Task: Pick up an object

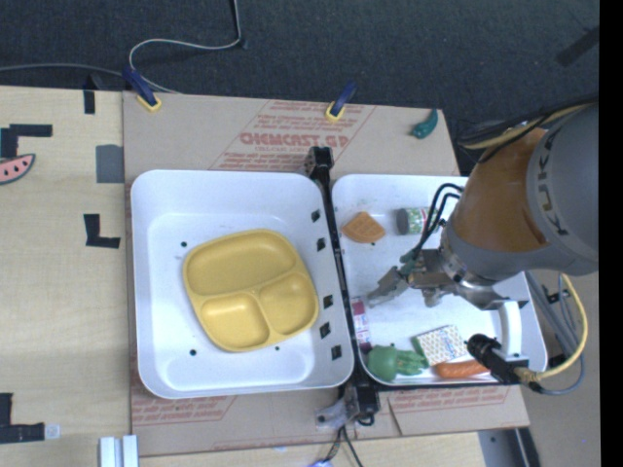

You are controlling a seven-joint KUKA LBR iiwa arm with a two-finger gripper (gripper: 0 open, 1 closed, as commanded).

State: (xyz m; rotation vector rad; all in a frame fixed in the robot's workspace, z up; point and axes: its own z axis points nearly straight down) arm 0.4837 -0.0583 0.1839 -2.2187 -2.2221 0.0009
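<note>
Objects lie around my gripper [389, 285] in the right white bin [389, 188]: orange wedge-shaped piece [364, 228] above, green soft toy [394, 361] below. My fingers are spread, holding nothing. Closing here risks grasping only bare floor between them.

a wooden bench [58, 290] carries a cardboard sheet [282, 134], held at its far edge by two clamps [341, 103]. two white bins [156, 290] sit side by side on the cardboard. a teal bit [424, 124] lies near the sheet's far right corner.
</note>
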